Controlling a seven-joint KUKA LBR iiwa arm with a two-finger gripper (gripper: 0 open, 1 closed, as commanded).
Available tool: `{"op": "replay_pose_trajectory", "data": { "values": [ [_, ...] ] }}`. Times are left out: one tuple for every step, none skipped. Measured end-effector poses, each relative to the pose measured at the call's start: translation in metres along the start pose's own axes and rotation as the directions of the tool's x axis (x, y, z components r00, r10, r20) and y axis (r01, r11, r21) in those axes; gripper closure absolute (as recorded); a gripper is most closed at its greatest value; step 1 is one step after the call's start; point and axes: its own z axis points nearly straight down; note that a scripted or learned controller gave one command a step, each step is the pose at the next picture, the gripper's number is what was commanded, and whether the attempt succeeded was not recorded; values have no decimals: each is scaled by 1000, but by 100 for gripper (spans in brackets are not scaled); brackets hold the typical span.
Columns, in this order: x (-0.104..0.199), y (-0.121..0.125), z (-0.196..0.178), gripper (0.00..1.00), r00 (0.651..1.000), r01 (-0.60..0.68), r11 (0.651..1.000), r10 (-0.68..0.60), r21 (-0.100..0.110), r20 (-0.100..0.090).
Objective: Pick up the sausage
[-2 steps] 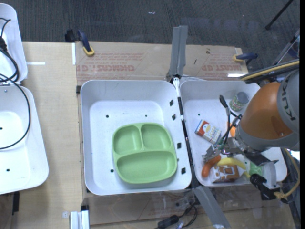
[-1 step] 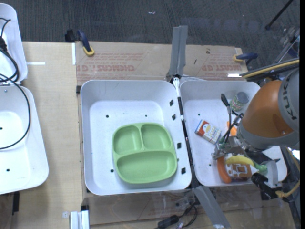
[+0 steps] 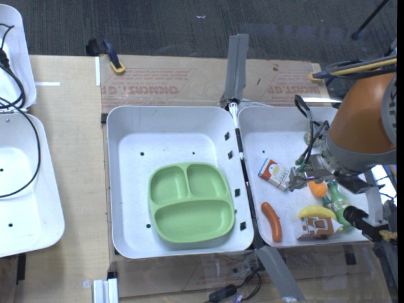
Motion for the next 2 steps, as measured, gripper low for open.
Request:
{"op": "replay_pose_trajectory", "data": {
  "values": [
    [0, 0, 0, 0, 1000, 0, 1000, 0, 0, 0],
    [52, -5, 0, 0, 994, 113, 994, -113, 2, 0]
  ]
}}
